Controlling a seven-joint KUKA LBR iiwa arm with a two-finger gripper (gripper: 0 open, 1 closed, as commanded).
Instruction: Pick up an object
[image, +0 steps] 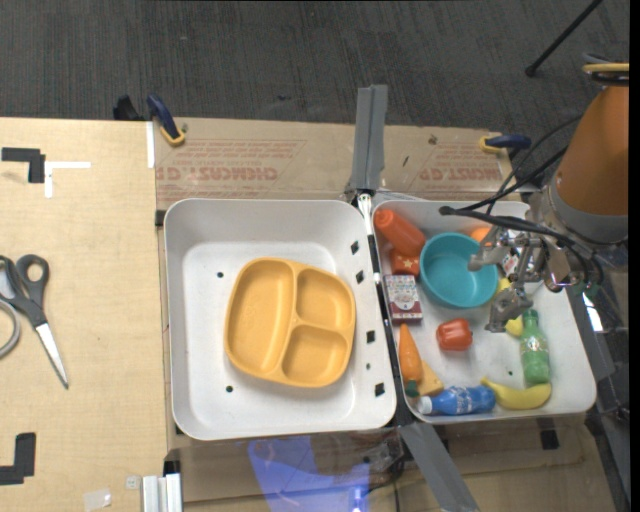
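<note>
Crowding around the jaws, the loose objects are all lying in the right bin (580, 330). A small yellow item (513, 322) is sitting just below the jaws in the view, so close that contact cannot be told. A green bottle (533, 352) is lying just beyond it, and a banana (518, 394) is resting further down against the near wall. A teal bowl (458, 270) is standing just beside the jaws on the view's left, with part of the wrist hardware overlapping its rim. A red pepper-like piece (454, 334) is lying near the jaws, down and to the left. Further left of them, an orange bottle (400, 230), a small printed carton (402, 297) and a carrot (410, 358) are lining the bin's left wall, and a blue-and-white bottle (458, 401) is lying along the near wall.

The jaws are hanging low over the bin's middle, on the grey arm (600, 150) that is reaching in from the view's right. Cables and the wrist are cluttering them, so I cannot tell whether they are open, closed or gripping anything.

Well to the left of the jaws, the left bin (190, 400) is holding a yellow divided plate (290, 322). Far beyond that, scissors (35, 310) are lying on the counter (80, 230).
</note>
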